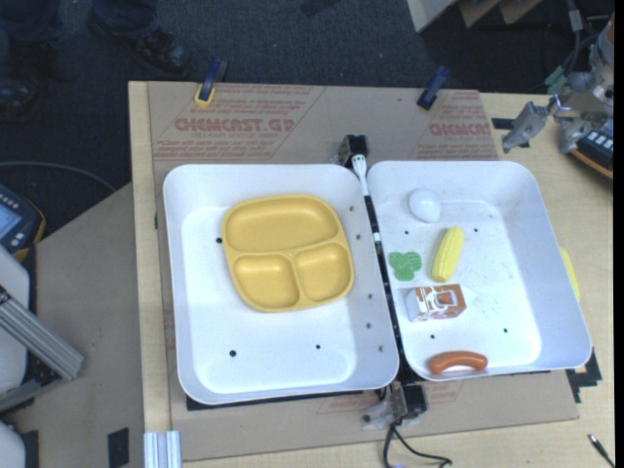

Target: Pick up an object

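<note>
The right bin (517,261) holds a white egg-shaped object (423,205), a yellow corn cob (448,253), a small green leafy piece (405,262), an orange-and-white packet (435,303) and an orange sausage (458,362) against its near rim. My gripper (531,125) sits at the upper right, beyond the right bin's far corner and well away from every object. Nothing is seen in its grasp.
The left bin (195,291) holds a yellow three-compartment plate (288,252). A black ridge (375,252) divides the bins. Two clamps (208,84) (432,88) grip the board's far edge. Cables and equipment crowd the far right edge.
</note>
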{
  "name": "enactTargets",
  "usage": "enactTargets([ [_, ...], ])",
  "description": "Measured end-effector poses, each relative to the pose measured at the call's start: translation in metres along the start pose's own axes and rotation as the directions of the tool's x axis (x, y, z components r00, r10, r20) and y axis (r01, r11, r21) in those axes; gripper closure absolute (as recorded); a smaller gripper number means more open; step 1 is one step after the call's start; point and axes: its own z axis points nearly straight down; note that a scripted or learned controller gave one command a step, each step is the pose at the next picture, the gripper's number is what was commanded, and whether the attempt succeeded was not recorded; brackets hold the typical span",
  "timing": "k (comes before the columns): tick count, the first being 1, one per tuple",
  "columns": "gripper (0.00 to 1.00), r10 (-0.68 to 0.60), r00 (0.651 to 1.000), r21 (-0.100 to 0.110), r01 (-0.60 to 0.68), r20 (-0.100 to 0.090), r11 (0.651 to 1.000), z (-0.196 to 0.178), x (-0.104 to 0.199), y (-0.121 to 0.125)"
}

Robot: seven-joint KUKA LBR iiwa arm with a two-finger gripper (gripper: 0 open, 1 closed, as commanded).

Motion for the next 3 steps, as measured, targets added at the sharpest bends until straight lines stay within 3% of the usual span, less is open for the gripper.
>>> enactTargets([
  [1, 0.00, -0.002, 1.000, 0.009, 0.002, -0.005, 1.000, 0.194, 0.057, -0.003],
  [2, 0.00, 0.002, 1.000, 0.005, -0.002, -0.002, 1.000, 0.185, 0.062, -0.048],
  [3, 1.00, 0.002, 1.000, -0.002, -0.002, 0.000, 1.000, 0.174, 0.061, -0.046],
])
